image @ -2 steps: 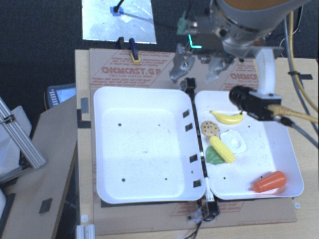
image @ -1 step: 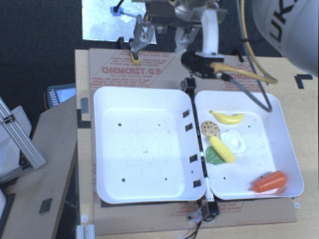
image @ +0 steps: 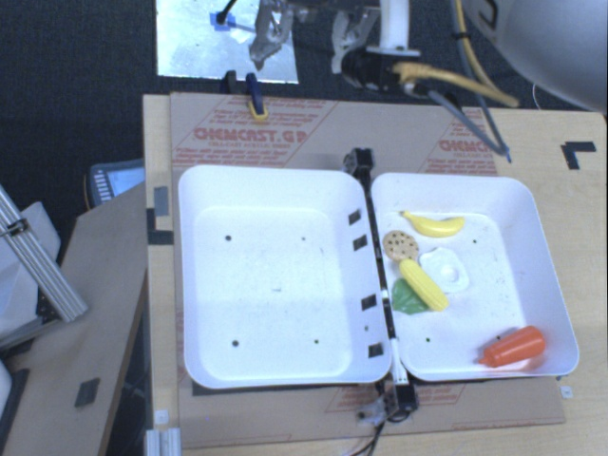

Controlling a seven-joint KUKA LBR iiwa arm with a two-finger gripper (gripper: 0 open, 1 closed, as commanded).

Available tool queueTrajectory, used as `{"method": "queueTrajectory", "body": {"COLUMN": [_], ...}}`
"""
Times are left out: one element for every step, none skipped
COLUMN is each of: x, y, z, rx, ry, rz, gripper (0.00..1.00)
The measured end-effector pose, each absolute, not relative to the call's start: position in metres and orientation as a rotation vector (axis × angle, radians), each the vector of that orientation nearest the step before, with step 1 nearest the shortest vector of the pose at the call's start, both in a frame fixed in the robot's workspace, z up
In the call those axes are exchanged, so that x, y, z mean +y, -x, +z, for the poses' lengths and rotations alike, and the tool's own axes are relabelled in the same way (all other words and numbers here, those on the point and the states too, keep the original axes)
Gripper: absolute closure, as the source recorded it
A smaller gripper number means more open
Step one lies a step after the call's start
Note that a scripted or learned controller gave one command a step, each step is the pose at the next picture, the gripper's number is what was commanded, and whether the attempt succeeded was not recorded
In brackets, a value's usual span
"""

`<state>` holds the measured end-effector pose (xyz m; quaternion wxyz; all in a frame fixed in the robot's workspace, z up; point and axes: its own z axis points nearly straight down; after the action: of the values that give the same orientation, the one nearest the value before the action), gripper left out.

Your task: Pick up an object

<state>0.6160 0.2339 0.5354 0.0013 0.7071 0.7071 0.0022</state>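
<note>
The right bin (image: 532, 207) holds several toy foods. A yellow banana (image: 433, 223) lies near its back left, with a brown cookie (image: 400, 246) just in front of it. A white fried egg (image: 446, 272) sits mid-bin beside a yellow corn cob (image: 423, 285) with a green husk (image: 407, 298). An orange carrot (image: 513, 346) rests in the front right corner. My gripper (image: 304, 46) hangs high at the top of the view, beyond the bins' back edge, open, with nothing between its fingers (image: 266, 38).
The left bin (image: 190, 255) stands beside the right one, joined by a black clip strip (image: 370, 255). A shiny metal plate (image: 204, 22) lies behind the bench. A yellow-and-blue clamp (image: 255, 98) sits at the board's back edge.
</note>
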Motion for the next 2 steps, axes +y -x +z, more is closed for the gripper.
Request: {"method": "queueTrajectory", "body": {"x": [0.234,0.234], "y": [-0.614,-0.602], "z": [0.546,0.535], "rx": [2.223,2.227], "ry": [-2.218,-2.217], "rz": [0.006,0.001], "gripper": [1.0,1.0]}}
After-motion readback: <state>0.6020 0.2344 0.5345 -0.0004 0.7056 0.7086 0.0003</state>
